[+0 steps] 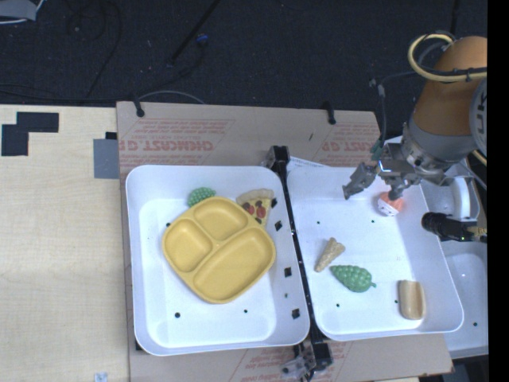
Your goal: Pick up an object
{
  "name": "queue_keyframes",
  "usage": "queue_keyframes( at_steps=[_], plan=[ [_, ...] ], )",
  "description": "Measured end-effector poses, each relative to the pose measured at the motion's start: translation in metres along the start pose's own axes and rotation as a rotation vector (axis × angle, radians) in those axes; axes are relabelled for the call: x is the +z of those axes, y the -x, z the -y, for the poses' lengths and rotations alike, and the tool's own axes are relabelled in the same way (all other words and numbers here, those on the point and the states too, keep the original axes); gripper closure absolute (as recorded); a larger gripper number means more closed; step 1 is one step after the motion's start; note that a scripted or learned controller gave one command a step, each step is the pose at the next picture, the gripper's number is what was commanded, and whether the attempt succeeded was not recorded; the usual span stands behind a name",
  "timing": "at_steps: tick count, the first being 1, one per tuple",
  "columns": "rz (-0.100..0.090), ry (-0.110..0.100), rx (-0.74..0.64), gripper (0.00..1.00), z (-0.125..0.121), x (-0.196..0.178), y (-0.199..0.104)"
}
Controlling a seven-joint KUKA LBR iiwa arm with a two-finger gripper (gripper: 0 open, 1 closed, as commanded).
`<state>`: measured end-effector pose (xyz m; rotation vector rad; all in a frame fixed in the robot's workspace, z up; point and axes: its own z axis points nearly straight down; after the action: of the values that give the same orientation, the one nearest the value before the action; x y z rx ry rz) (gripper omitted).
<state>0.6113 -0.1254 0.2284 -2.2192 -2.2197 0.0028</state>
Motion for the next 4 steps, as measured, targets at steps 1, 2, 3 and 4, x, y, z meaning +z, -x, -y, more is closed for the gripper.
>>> queue_keyframes(
  at_steps=[1, 2, 3, 4],
  plan=[
    [-0.001, -0.005, 0.0, 0.0, 0.011, 0.051, -0.002],
    [-0.001, -0.005, 0.001, 0.0, 0.022, 0.102, -0.004],
    [0.0, -0.001, 0.001, 0.0, 0.022, 0.143, -0.004],
    [0.0, -0.001, 0.004, 1.0, 0.022, 0.131, -0.004]
  ],
)
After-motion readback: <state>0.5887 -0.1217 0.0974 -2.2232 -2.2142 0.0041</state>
